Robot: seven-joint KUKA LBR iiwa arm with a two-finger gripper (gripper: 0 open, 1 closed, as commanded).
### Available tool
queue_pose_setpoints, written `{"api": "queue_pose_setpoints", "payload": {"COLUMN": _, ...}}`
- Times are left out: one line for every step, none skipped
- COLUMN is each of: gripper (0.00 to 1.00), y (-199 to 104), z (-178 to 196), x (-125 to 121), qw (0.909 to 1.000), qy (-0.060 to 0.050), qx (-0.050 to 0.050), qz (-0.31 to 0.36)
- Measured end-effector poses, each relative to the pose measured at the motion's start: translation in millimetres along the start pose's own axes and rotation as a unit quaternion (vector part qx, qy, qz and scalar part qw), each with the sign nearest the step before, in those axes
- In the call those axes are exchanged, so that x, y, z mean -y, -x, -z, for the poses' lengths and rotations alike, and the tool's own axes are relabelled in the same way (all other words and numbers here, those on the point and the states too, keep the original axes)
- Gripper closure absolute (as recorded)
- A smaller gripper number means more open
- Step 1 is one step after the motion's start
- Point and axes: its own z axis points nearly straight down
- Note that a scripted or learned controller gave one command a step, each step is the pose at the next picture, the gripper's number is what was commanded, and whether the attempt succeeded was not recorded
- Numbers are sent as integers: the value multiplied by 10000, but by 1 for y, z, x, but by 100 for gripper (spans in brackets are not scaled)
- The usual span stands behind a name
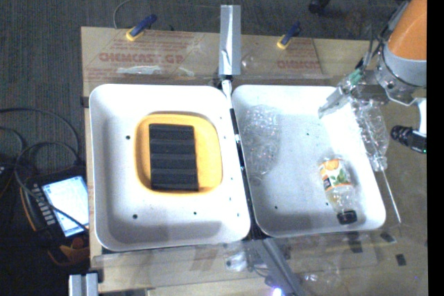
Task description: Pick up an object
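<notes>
The small bottle (337, 189) lies in the right bin (298, 218), below and left of the gripper (357, 90), well apart. I cannot tell the gripper's state. Risk, in my judgement: the clear plastic cups (260, 138) nearby may mislead targeting.

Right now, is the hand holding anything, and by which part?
It cannot be told. The hand hovers over the right bin's far corner, next to a clear plastic bottle, with no grip visible.
</notes>
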Motion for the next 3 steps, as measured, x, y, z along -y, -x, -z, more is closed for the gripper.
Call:
{"api": "queue_pose_setpoints", "payload": {"gripper": 0, "y": 17, "z": -57, "x": 46, "qw": 9969, "qy": 1, "qx": 8, "qz": 784}}
{"api": "queue_pose_setpoints", "payload": {"gripper": 0, "y": 17, "z": -91, "x": 39, "qw": 9990, "qy": 1, "qx": -1, "qz": 449}}
{"api": "queue_pose_setpoints", "payload": {"gripper": 0, "y": 14, "z": -120, "x": 66, "qw": 9945, "qy": 206, "qx": 43, "qz": 1024}}
